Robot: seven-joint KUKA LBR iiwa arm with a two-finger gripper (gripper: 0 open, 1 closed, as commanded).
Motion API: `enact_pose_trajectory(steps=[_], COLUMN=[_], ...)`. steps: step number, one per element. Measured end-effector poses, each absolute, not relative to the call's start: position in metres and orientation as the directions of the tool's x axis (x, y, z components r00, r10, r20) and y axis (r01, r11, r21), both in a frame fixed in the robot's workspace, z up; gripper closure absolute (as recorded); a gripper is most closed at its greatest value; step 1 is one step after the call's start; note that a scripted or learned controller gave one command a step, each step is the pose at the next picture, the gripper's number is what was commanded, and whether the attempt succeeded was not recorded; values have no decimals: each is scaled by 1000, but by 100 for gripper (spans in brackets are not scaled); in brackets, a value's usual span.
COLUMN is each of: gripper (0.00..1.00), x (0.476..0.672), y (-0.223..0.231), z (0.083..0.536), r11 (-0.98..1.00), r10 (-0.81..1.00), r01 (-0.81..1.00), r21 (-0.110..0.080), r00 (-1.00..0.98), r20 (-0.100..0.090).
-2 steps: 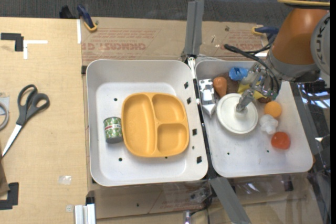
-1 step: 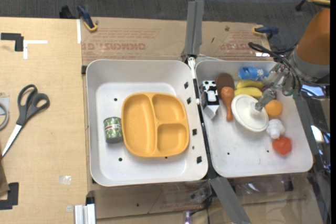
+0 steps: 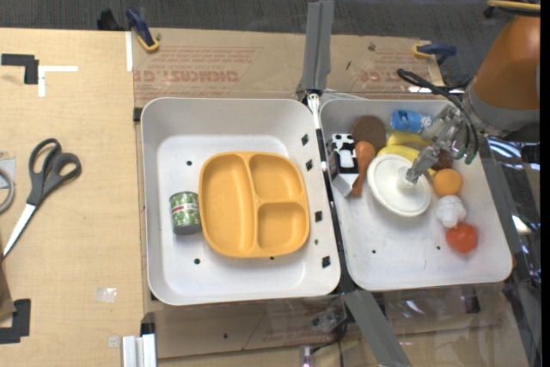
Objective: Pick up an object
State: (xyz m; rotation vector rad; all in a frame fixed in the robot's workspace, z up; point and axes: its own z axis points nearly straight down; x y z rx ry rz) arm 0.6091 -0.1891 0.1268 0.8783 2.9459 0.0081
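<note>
Under the claw (image 3: 418,170), white bowl (image 3: 395,187)

1. White bowl (image 3: 398,186), upright, lies mid right bin.
2. Orange ball (image 3: 447,181) sits at its 3 o'clock.
3. Yellow banana (image 3: 404,146) at 12 o'clock.
4. Red tomato (image 3: 462,238) at 4 o'clock.

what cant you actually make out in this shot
- Claw, camera view: small and blurred over the white dish; whether it is open, shut or holding anything cannot be told.
- Brown round thing: partly covered by neighbours, identity unclear.
- Blue item: the arm's cables cross it, shape unclear.
- Label on the small can: too small to read.
- Scissors: blade tips cut off by the left edge.
</note>
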Motion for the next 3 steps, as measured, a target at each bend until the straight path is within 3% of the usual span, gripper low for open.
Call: enact_pose_trajectory(steps=[1, 2, 3], gripper=[0, 0, 0], x=[627, 634, 629], y=[-178, -189, -185], z=[126, 121, 119], r11=[750, 649, 494], r10=[661, 760, 869], r01=[661, 760, 869], r21=[7, 12, 17], r00=[-750, -649, -493], r20=[-35, -20, -44])
